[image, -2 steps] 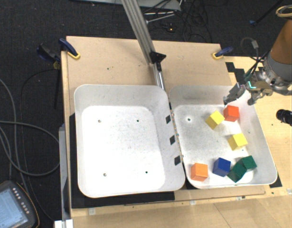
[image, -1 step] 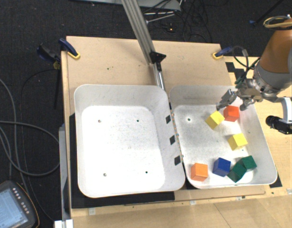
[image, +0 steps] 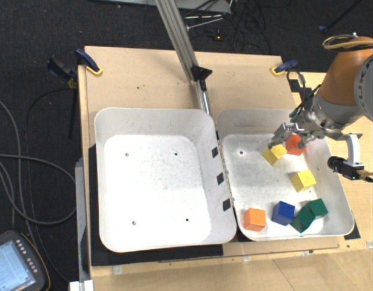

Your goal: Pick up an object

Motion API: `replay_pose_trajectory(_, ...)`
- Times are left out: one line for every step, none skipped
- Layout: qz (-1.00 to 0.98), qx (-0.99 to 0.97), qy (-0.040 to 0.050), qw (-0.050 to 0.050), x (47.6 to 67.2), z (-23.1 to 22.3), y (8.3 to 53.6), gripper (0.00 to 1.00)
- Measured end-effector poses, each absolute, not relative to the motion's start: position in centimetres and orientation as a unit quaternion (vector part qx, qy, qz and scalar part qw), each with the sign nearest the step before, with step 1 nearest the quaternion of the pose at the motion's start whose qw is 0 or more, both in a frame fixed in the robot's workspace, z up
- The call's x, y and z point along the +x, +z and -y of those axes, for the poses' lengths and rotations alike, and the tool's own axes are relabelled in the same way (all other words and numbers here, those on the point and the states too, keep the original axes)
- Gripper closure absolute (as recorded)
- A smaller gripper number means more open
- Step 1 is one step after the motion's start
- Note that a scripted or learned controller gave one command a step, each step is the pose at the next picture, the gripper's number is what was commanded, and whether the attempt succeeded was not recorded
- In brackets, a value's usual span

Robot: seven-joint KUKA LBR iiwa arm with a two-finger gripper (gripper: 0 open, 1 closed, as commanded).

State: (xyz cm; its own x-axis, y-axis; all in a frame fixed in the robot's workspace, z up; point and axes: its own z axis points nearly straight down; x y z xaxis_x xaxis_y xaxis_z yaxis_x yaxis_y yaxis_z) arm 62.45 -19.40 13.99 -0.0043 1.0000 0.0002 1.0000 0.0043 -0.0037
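The tabletop [image: 144, 71] is a pale wooden board carrying two shallow white bins side by side; blue and yellow clamps sit at its far corners. The left bin [image: 107, 180] is the larger in view, its floor speckled. The right bin [image: 253, 174] holds all the loose blocks. The arm [image: 350, 83], grey with an orange band, enters from the right and reaches over the far part of the right bin. The pincer [image: 287, 139] hangs low over that bin's far right area; whether it is open or closed cannot be told, as the tips blur into the blocks beneath. A red block [image: 295, 145] lies directly at the pincer; a yellow block [image: 273, 154] sits just beside it to the left, tilted. A second yellow block [image: 304, 179] lies nearer, apart from both. Along the near edge stand an orange block [image: 255, 219], a blue block [image: 283, 213] and two green blocks [image: 310, 214] touching each other.
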Motion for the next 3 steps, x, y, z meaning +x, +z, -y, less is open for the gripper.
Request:
replay_pose_trajectory(0.708,-0.706,-0.0047,-0.009,63.0,19.6,12.2,0.00)
replay_pose_trajectory(0.708,-0.706,-0.0043,-0.010,63.0,19.5,12.9,1.00)
replay_pose_trajectory(0.708,-0.706,-0.0011,-0.002,63.0,19.7,17.2,1.00)
